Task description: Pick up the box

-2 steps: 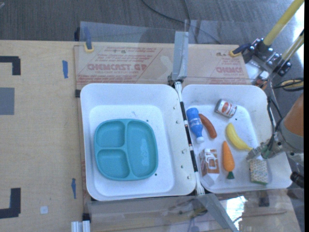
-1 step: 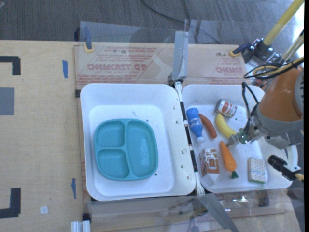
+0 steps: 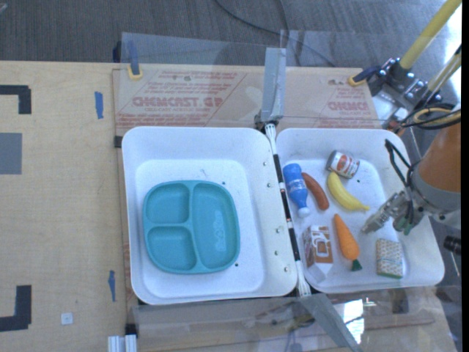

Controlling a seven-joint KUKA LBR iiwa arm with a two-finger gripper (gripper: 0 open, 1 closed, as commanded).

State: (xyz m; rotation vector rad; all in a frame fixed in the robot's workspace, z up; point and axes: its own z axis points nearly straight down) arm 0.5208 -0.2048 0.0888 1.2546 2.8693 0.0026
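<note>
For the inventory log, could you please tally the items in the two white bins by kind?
Toy food: 3 — banana, carrot, sausage
Containers: 2 — blue bottle, can
Boxes: 1 — small box
Sponges: 1 — sponge
Plates: 1 — teal divided plate
Total: 8

The teal plastic plate with three sections (image 3: 191,226) lies in the left white bin (image 3: 146,284); in the right white bin (image 3: 432,270), the small brown and white box (image 3: 318,244) sits between the blue bottle (image 3: 296,188) behind it and the orange toy carrot (image 3: 346,239) to its right; the yellow toy banana (image 3: 344,193) lies behind the carrot.
</note>
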